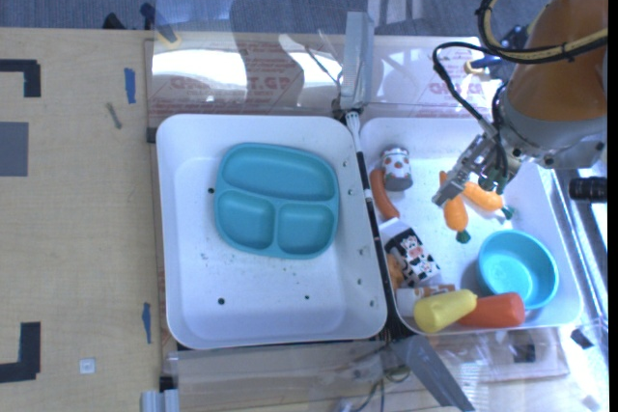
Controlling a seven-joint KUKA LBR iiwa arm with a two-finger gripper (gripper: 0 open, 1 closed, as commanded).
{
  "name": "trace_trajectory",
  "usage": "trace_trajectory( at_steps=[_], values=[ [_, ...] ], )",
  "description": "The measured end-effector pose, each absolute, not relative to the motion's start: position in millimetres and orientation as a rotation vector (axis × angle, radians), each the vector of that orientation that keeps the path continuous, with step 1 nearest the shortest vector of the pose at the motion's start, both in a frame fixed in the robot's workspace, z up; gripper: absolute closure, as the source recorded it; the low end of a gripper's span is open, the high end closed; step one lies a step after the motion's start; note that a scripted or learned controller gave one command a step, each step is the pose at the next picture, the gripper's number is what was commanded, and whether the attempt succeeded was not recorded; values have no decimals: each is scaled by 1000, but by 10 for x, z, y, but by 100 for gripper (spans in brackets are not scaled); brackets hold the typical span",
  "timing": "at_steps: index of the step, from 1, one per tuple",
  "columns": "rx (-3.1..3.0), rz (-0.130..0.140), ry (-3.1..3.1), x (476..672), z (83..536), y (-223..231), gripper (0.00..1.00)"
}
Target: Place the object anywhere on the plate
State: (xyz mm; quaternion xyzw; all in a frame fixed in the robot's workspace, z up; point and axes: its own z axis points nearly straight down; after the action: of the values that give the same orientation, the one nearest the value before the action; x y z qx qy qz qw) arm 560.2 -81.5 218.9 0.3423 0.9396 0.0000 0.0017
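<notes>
I see my arm (pixel 555 63) reaching in from the right, orange band above the grey wrist. The gripper (pixel 468 180) points down and to the left, its fingers (pixel 450 192) slanted; cables loop behind them.

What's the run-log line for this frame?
hand: right bin, at orange carrot toys | teal three-compartment plastic plate: left bin, bare | placement: not done

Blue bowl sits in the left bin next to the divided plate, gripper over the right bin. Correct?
Not quite. In the camera view the blue bowl sits in the right bin, not beside the divided plate in the left bin. The gripper is over the right bin.
</notes>
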Motion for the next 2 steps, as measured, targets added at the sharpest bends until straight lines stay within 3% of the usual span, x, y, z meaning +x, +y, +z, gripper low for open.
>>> trace_trajectory(
  at_steps=[1,2],
  values=[
    [1234,9,2882,5879,2582,264,100],
    [1139,2,2928,6074,2169,1003,100]
  ],
)
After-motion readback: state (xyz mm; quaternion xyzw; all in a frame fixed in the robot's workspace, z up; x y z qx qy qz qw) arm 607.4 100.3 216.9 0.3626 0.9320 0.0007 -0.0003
